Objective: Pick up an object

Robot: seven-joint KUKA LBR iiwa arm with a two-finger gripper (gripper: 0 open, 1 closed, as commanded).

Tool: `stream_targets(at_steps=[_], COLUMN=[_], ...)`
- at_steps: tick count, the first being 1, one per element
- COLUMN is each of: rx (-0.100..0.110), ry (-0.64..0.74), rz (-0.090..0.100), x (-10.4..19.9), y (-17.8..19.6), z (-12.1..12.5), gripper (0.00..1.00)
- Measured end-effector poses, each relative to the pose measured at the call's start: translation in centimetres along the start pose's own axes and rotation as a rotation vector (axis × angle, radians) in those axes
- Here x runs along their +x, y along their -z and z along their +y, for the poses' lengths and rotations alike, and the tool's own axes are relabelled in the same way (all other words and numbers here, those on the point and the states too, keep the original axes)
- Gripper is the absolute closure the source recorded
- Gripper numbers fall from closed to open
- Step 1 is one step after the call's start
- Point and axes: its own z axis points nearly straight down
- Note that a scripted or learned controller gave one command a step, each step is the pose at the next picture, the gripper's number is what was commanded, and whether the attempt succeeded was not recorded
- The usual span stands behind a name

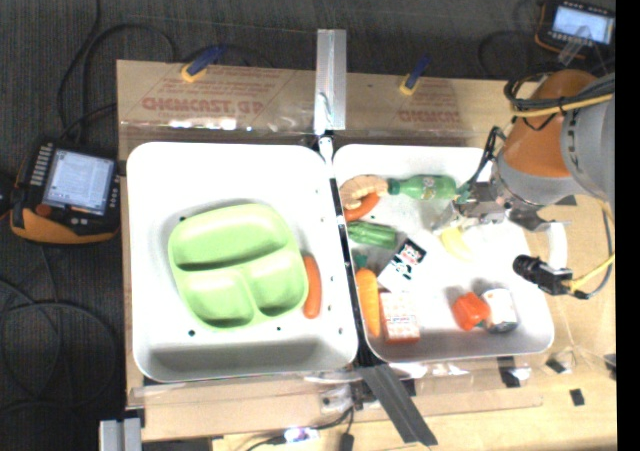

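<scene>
My gripper (pixel 478 209) hangs low over the right bin (pixel 535 339), near its back right part. A pale yellow object (pixel 455 240) lies just in front and to the left of it. A green bottle (pixel 420 186) lies on its side just left of the gripper. Whether anything sits between the gripper's tips is hidden by its own body. Further left in this bin are a pink and orange toy (pixel 360 194), a green item (pixel 372 235), a black card (pixel 405 259), an orange carrot (pixel 368 301) and a red box (pixel 398 319).
An orange and white object (pixel 485 309) lies at the front right of the right bin. The left bin (pixel 150 339) holds a green compartment tray (pixel 235 264) and an orange sausage-shaped piece (pixel 312 286). A metal post (pixel 331 79) stands behind the divide.
</scene>
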Motion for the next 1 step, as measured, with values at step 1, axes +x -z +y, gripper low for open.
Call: stream_targets(at_steps=[1], rx=[0.014], ry=[-0.217], rz=[0.001], x=[2.27], y=[10.87], z=[1.16], gripper=[1.0])
